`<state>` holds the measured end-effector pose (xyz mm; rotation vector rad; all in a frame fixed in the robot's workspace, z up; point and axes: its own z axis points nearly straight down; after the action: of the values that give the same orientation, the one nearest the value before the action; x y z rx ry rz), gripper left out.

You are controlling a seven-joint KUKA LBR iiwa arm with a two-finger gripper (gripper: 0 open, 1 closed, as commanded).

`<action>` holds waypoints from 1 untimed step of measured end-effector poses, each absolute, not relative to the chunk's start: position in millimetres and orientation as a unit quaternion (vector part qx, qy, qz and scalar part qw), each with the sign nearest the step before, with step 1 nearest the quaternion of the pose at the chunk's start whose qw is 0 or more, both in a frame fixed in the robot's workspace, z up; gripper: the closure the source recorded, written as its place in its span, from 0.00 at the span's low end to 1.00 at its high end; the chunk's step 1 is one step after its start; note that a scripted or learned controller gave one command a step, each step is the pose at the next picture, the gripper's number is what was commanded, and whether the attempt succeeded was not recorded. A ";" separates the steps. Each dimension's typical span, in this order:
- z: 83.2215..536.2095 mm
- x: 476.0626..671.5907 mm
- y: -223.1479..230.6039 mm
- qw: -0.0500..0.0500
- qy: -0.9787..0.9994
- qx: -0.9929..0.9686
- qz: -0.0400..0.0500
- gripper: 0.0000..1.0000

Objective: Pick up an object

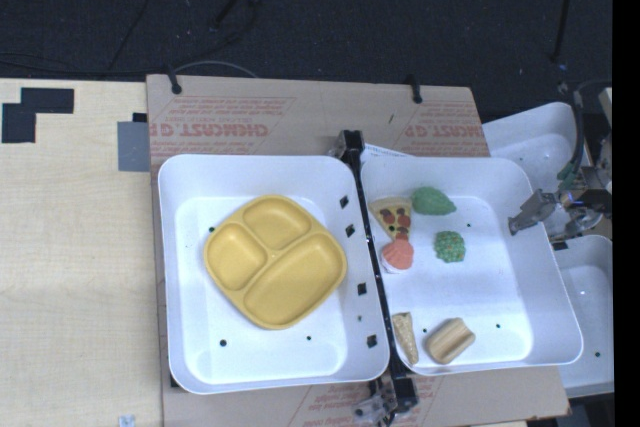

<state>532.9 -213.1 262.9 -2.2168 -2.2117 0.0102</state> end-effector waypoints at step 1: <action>268.4 535.0 -212.9 0.000 -0.707 -0.707 0.000 0.00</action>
<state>535.0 -212.9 268.4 -2.2209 -2.2212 0.0015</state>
